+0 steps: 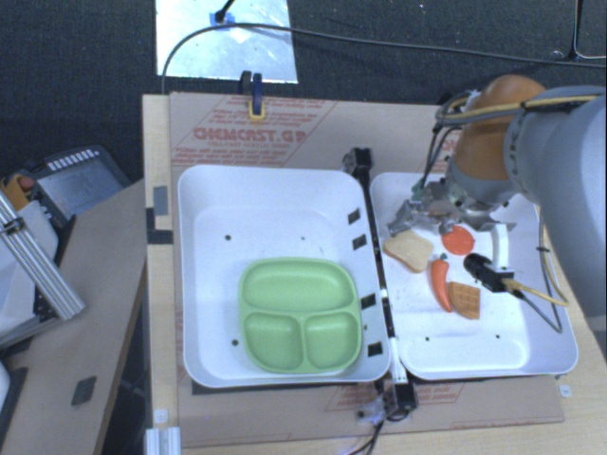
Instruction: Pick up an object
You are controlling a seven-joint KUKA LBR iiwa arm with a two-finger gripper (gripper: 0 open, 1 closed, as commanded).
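Your claw [424, 214] hangs low in the right bin [531, 349], grip impossible to tell, just above the bread slice [410, 250]. The crowding red piece [458, 240] and carrot [441, 282] could spoil your grasp.

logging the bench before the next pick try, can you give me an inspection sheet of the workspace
surface: left bin and right bin, white, side by side on printed cardboard
job's things: bread slice, red round piece, orange carrot and brown waffle piece, close together in the right bin
clutter: green divided plate in the left bin
grippers: gripper low over the right bin's far part, just beyond the bread slice
cables: black cable looping off the foil sheet
surroundings: foil sheet, yellow clamp, grey device on the side table
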